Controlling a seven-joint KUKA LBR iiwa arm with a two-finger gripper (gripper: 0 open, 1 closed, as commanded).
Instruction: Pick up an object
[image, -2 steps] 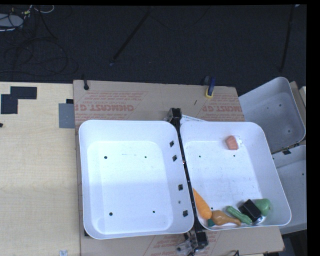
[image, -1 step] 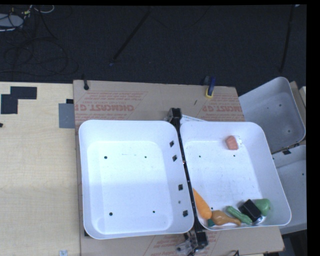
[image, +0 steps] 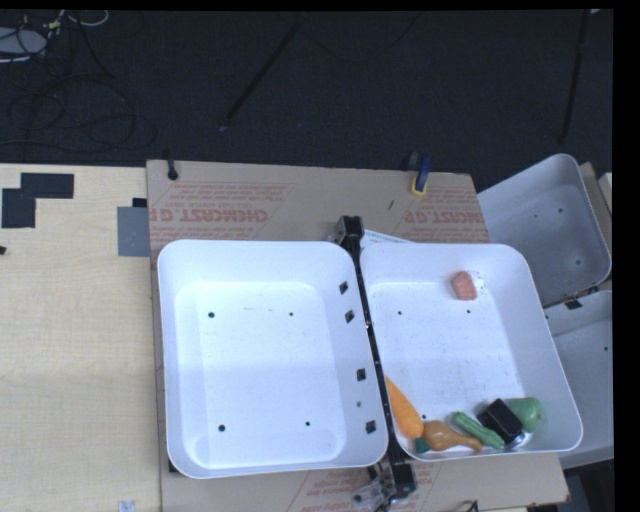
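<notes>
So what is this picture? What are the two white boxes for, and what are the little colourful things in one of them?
You are looking down from a camera fixed above a workbench. The two white boxes are shallow bins sitting side by side on a sheet of cardboard. A robot arm's job here is to pick things up out of them.

The left bin just shows its white floor with a few small dark dots. The right bin holds the toys: a small pink block near the far side, and a little pile in the near corner, an orange carrot shape, a tan piece, a long green piece, a black block and a round green thing.

All the toys lie on the bin floor.
</notes>
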